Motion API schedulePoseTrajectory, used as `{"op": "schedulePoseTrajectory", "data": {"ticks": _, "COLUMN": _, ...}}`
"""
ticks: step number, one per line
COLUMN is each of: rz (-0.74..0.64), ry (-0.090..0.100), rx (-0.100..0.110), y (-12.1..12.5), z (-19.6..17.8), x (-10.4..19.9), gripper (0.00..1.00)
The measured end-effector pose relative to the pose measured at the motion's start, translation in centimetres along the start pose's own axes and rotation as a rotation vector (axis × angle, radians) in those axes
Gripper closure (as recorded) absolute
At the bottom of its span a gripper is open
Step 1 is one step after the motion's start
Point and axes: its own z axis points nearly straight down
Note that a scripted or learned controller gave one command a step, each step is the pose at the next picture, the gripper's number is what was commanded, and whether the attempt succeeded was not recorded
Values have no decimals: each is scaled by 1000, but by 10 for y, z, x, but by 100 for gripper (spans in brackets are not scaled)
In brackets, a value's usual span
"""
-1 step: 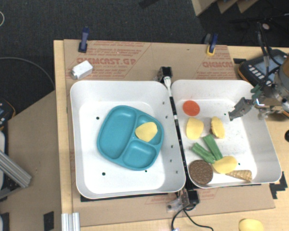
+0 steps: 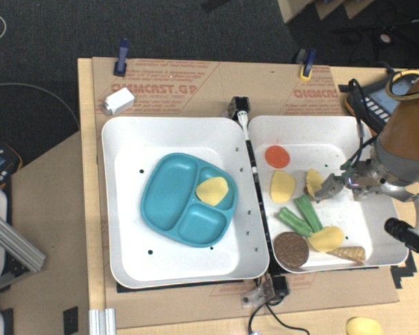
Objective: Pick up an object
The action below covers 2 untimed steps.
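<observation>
At the near edge of the bench, outside the bins, one yellow object (image 2: 362, 325) is seen, cut off by the frame. Two white bins are set side by side. In the right bin (image 2: 349, 128), nearest the front, one round brown disc (image 2: 292, 250) and one tan cone (image 2: 347, 254) are found, with one yellow lump (image 2: 326, 239) just behind them, touching the cone. Two green sticks (image 2: 300, 216) are laid together at a slant behind the disc. Further back, one pale yellow piece (image 2: 282, 185) and one smaller yellow piece (image 2: 313, 181) are placed, and one orange disc (image 2: 277, 157) lies furthest back. The gripper (image 2: 327, 188) is lowered into this bin from the right, beside the smaller yellow piece; whether its fingers are apart or together cannot be told, and nothing is seen held between them.

In the left bin (image 2: 126, 208), one blue divided plate (image 2: 183, 199) is placed, with one yellow piece (image 2: 212, 190) resting in its right compartment. Beyond the bins, one white block (image 2: 119, 101) lies on the cardboard, and two clamps, one blue (image 2: 121, 57) and one with a yellow grip (image 2: 307, 64), are fixed at the far edge
</observation>
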Motion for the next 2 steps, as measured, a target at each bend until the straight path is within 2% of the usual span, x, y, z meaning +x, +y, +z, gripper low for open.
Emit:
{"op": "schedulePoseTrajectory", "data": {"ticks": 1, "rz": -1, "ry": -5, "rx": -15, "y": 35, "z": 62, "x": -37, "gripper": 0}}
{"op": "schedulePoseTrajectory", "data": {"ticks": 2, "rz": 0, "ry": -5, "rx": -15, "y": 33, "z": 50, "x": -35, "gripper": 100}}
